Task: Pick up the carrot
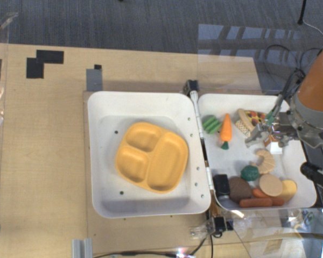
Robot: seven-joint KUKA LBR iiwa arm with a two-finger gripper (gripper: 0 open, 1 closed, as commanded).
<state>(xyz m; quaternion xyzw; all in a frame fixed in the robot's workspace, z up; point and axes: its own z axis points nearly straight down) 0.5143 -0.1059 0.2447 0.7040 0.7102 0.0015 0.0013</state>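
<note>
Camera view from above the bench gives me the gripper [260, 135] in the right part of the frame, over the right bin [234, 195]. Its metal fingers [253, 138] point toward the left, and I cannot tell from this slant whether they are spread or closed. I see nothing between them. Behind them the grey wrist and the orange band [318, 82] run off toward the right edge.

Just below the fingertips lies a pale croissant-shaped piece [266, 160], and just above them, toward the top of the bin, a tan waffle-like piece [245, 125] with a small multicoloured item [254, 115] beside it. The carrot [226, 129] is to the left of the gripper, in the upper left part of the same bin, lying roughly upright in the frame with its green end [224, 144] at the bottom. It is apart from the fingers. A green ridged item [210, 124] sits right beside it on its left.

Along the lower edge of that bin I see a dark green piece [250, 172], a brown lump [239, 188], a red sausage [255, 202], a round tan disc [271, 185] and a yellow piece [288, 186].

In the left bin [105, 198], at the centre of the frame, sits a yellow divided tray [151, 157].
</note>
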